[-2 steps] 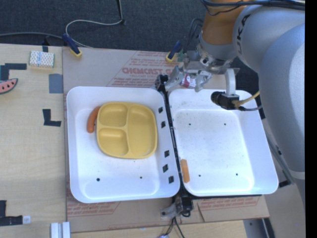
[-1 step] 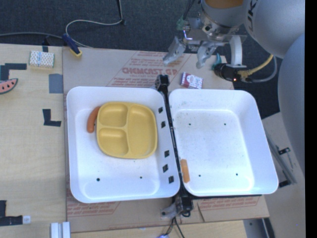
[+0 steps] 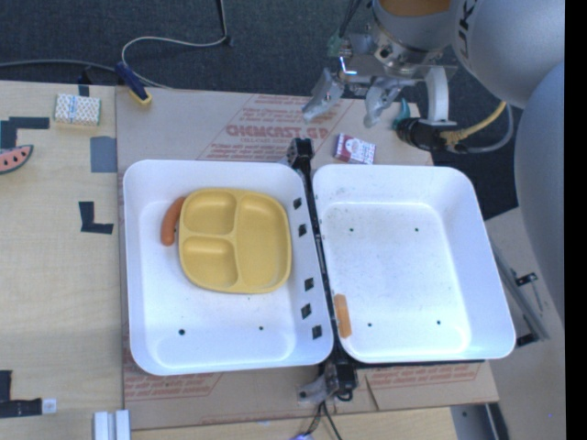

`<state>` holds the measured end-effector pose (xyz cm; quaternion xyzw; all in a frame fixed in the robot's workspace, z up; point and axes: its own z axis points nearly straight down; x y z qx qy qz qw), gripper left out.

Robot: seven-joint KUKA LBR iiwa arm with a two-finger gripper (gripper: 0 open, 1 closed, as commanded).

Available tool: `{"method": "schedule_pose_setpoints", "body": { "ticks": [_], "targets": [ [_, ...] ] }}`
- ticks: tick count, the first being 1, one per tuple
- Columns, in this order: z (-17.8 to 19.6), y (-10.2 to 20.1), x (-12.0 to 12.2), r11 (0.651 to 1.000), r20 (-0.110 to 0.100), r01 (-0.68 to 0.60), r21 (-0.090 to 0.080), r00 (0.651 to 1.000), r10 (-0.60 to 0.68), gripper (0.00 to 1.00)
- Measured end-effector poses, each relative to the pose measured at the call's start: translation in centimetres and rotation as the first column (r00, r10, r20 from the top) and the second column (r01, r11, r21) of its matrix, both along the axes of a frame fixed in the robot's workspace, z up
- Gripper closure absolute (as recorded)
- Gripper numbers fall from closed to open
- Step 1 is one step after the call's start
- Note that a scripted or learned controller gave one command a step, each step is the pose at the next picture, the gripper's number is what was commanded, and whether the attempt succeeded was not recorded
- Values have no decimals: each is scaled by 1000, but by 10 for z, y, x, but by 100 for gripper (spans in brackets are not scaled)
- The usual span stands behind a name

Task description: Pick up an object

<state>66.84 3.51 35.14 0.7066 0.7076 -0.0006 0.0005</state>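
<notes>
Arm: I see the grey arm [image 3: 514, 26] entering from the upper right of the frame, orange band near the top edge.
Jaws: the jaws [image 3: 353, 104] hang above the cardboard beyond the bins, near the top centre; the two fingers [image 3: 321, 97] stand spread apart with nothing between them.
Left bin: the left bin [image 3: 147, 337] holds a yellow divided plate [image 3: 235, 240] in its upper half.
Orange sausage: an orange sausage-shaped piece [image 3: 170, 222] lies touching the plate's left edge, I think partly tucked under the rim, though the view is too coarse to be sure.
Right bin: the right bin [image 3: 477, 273] sits just beside the left one.
Orange stick: a small orange stick [image 3: 342, 316] lies at the lower left edge of the right bin, against the wall by the seam.
Small packet: a red and white packet [image 3: 353, 148] rests on the surface just above the right bin, below the jaws.
Upper left: a pale block [image 3: 77, 109] and a watermelon slice toy [image 3: 13, 159] lie on the wooden surface, well apart from the bins.
</notes>
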Motion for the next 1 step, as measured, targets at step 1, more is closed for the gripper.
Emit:
{"method": "schedule_pose_setpoints", "body": {
  "ticks": [1],
  "targets": [
    [0, 0, 0, 1000, 0, 0, 0, 1000, 0, 0]
  ]
}}
